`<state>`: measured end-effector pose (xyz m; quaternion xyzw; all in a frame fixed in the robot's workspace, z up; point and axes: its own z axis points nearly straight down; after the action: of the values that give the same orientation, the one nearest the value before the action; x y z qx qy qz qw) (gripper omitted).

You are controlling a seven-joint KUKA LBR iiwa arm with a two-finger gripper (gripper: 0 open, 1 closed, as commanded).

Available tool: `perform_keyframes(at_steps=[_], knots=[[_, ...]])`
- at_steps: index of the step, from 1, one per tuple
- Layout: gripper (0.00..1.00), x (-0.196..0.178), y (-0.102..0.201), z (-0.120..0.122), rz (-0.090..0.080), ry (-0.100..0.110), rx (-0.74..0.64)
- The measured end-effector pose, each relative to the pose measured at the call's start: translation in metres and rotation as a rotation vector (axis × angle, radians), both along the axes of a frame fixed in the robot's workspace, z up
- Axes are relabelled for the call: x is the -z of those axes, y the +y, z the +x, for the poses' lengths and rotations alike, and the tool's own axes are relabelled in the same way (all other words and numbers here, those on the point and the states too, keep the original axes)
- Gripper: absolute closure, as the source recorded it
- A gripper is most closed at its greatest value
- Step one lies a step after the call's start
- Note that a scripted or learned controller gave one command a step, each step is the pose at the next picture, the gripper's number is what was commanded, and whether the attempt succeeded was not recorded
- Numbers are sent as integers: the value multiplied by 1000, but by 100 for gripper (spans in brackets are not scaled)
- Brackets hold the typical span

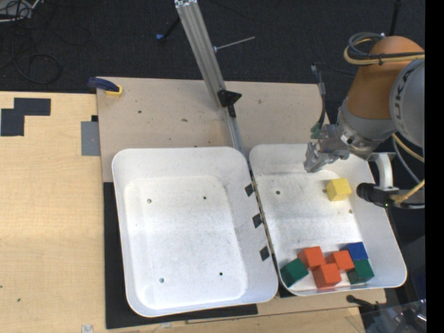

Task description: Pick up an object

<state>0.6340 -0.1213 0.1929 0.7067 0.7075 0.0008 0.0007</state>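
**Gripper above the right bin, yellow cube just beside it**

The grey two-finger gripper (318, 159) of the KUKA arm hangs over the far part of the shallow white right-hand bin (291, 207), its tip pointing down toward the bin floor. Whether its fingers are spread or closed cannot be told from this slanted view; nothing is visibly caught between them.

The small yellow cube (338, 189) lies on the floor of that same bin, just beside the gripper on the near right of it, apart from the fingers and not under them.

In the near corner of the right-hand bin sits a cluster of blocks touching one another: three orange blocks (326, 264), two dark green blocks (294, 271) at the cluster's two ends, and one blue block (356, 250) on the far side
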Motion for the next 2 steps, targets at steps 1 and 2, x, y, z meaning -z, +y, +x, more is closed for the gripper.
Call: perform_keyframes(at_steps=[1,2], knots=[[100,-51,-2,1,-1,-1,0],[100,-54,43,-22,2,7,-1]])
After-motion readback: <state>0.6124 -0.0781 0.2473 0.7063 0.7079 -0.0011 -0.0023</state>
